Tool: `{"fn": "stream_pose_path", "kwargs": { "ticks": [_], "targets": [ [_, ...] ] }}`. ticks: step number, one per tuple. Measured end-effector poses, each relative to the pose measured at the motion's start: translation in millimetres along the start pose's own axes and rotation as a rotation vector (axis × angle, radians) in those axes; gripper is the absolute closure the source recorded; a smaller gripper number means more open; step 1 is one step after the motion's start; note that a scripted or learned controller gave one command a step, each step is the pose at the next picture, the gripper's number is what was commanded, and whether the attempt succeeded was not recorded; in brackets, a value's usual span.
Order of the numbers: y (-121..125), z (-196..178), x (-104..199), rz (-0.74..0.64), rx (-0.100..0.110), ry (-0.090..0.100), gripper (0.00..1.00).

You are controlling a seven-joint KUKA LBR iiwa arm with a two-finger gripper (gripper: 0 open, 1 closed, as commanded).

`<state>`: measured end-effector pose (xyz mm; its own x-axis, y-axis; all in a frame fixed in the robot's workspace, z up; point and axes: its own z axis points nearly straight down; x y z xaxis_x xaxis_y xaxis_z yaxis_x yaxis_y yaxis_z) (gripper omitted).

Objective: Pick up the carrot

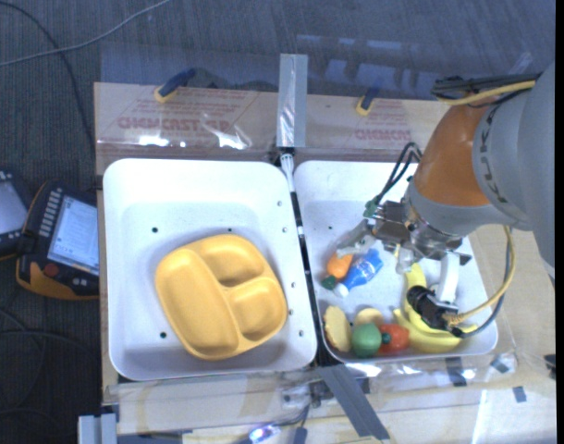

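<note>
Two white bins sit side by side on the table. The left bin point(134, 202) holds a yellow tray point(222, 294). In the right bin point(328, 192), the carrot point(338, 266) lies near the left wall, touching a small bottle point(361, 271). Beside them hangs the gripper point(421, 262); how far open, I cannot tell. A banana point(428, 333) lies below it.

Dark grey carpet floor point(125, 17) beyond gripper point(393, 234); brown cardboard-topped counter point(208, 114); orange-black handheld pendant point(55, 243) far left.
</note>
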<state>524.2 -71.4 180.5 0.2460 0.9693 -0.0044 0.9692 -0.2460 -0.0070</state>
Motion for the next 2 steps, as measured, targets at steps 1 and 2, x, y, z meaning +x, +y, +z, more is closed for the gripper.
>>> {"fn": "stream_pose_path", "kwargs": {
  "ticks": [1,2],
  "targets": [
    [10,0,29,-0.067,-0.001,-0.001,0.0],
    [35,54,-37,-0.078,-0.001,0.0,0.0]
  ]
}}
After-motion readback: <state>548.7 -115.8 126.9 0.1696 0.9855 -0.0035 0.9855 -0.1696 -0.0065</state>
